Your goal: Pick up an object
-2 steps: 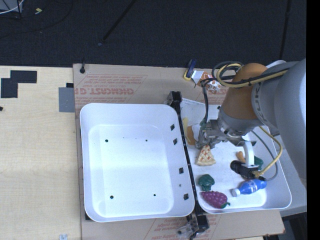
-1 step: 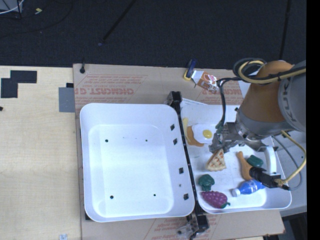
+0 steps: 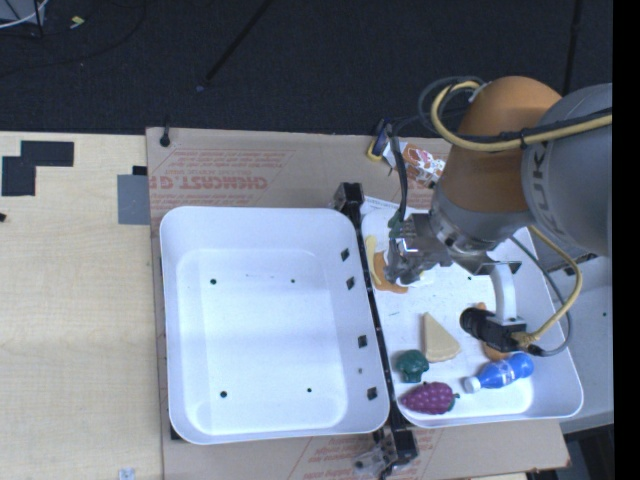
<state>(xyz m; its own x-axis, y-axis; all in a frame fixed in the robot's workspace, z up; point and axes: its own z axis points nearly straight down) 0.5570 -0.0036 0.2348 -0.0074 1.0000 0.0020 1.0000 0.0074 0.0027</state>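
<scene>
While the arm [image 3: 520, 178] reaches in over the right bin [image 3: 560, 393], its gripper [image 3: 403, 265] sits low by that bin's left wall, just over an orange and yellow object [image 3: 380, 273] pressed near the divider; whether it is clenched or released I cannot tell. Near the front edge lie a tan wedge [image 3: 439, 338], a green piece [image 3: 410, 364], purple grapes [image 3: 431, 398] and a blue bottle [image 3: 503, 373], closely grouped. The left bin [image 3: 260, 318] offers wide bare floor.

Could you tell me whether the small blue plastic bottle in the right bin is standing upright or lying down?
Lying down: the small blue plastic bottle rests on its side on the right white bin's floor, white cap pointing left.
</scene>
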